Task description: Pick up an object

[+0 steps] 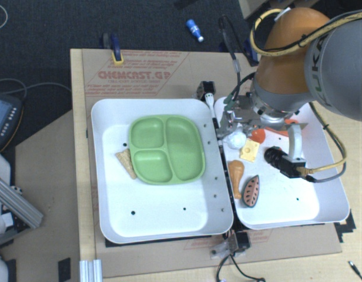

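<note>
Reaching in from the right of the frame, the grey arm with its orange band [292, 28] hangs over the upper left part of the right white bin [322, 204]. Its end effector [234, 125] sits low near the divide between the bins, just above a small white rounded object [234, 139]; whether it is spread or pressed together cannot be told. Beside that lie a yellow cheese-like wedge [249, 151], a small orange-red piece [258, 135], a tan cone-shaped toy [235, 175] and a brown oval slice with dark seeds [251, 191]. At centre left, the left white bin [157, 216] holds a green divided plastic plate [167, 148] with a tan cracker-like piece [126, 161] touching its left edge. Both bins rest on the cardboard-covered table [140, 69].
</note>
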{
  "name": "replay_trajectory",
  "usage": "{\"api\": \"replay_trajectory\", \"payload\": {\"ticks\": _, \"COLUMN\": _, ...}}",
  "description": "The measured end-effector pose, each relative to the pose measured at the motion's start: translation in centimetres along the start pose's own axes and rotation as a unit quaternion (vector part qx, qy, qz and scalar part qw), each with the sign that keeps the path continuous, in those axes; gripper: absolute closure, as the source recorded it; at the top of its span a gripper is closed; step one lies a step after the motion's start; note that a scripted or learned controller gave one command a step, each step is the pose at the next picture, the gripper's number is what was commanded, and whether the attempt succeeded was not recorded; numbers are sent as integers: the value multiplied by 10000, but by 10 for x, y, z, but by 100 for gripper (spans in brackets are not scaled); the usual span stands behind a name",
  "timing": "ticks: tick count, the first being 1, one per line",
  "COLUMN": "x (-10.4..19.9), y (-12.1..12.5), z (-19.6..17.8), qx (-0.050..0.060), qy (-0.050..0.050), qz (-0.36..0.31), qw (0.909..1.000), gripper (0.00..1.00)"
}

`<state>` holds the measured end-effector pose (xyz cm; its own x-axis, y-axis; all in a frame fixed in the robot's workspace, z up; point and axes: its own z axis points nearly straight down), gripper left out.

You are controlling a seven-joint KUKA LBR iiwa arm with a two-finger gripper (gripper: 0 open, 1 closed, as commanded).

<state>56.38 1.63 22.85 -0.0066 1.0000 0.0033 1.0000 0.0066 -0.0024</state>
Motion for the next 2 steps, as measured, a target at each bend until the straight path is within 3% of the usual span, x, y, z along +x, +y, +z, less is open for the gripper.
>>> {"api": "replay_trajectory", "payload": {"ticks": 1, "x": 53, "y": -3, "z": -6, "qx": -18, "qy": -5, "qz": -3, "qw": 10000, "gripper": 100}}
{"api": "replay_trajectory", "payload": {"ticks": 2, "x": 54, "y": -13, "z": -2, "qx": 7, "qy": -15, "qz": 30, "qw": 10000, "gripper": 100}}
